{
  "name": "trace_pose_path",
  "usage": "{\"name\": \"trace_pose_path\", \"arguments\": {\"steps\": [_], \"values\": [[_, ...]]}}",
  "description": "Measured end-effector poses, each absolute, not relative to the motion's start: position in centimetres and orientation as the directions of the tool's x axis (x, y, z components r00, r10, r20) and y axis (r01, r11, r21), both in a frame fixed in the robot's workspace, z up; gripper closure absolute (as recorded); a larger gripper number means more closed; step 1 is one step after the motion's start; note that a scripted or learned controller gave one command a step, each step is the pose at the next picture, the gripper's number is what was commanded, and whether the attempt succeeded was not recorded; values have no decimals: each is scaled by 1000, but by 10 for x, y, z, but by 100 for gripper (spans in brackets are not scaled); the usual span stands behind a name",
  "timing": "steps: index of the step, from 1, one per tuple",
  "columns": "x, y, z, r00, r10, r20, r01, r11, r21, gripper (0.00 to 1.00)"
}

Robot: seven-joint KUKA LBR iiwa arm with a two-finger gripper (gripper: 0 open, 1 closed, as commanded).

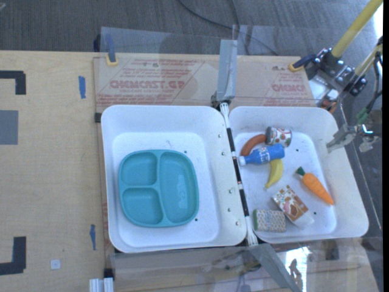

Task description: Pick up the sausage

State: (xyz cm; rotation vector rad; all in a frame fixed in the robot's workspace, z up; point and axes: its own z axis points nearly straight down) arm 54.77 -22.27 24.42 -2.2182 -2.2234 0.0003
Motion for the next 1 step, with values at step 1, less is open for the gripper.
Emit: {"name": "trace_pose_path", "arguments": {"steps": [1], "values": [[539,-158,132,-32,999,0,999,32,-1,0]]}}
